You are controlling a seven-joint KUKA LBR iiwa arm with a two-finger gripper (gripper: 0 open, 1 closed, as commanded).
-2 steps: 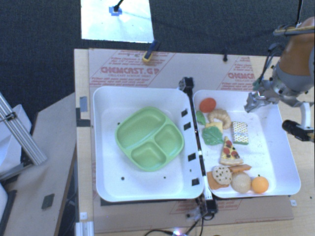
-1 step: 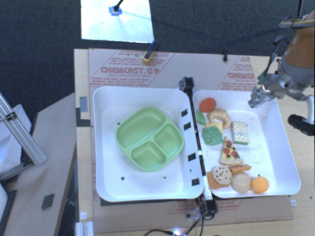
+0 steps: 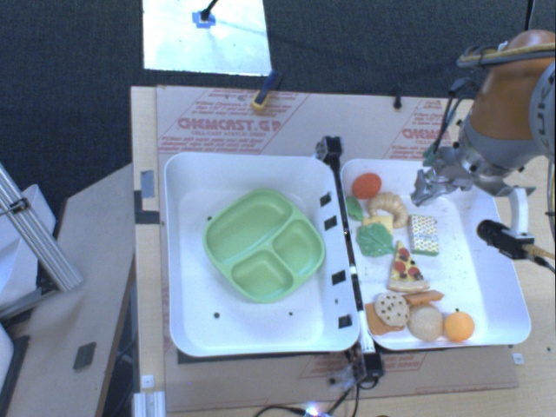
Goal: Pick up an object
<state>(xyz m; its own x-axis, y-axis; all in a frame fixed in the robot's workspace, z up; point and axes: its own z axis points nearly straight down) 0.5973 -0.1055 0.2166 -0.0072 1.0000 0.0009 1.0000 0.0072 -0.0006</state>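
Right bin, shallow, white: toy food lies mostly along its left side and near edge. Nearest my gripper is the tan croissant-shaped pastry, just left of and below it, with the round red tomato beyond that. Below my gripper lies the small patterned rectangular cracker, then the pizza slice with red topping. A yellow cheese piece and a dark green leafy piece sit against the pastry's lower side. Along the near edge: chocolate-chip cookie, pale round bun, orange ball.

Nothing lies between my gripper and the pastry. Whether my fingers are spread or pressed together, I cannot tell; nothing visible between them.

Left bin holds a light green three-compartment plastic tray.

My arm enters from the right, orange band up, wrist angled down-left over the right bin's far corner.
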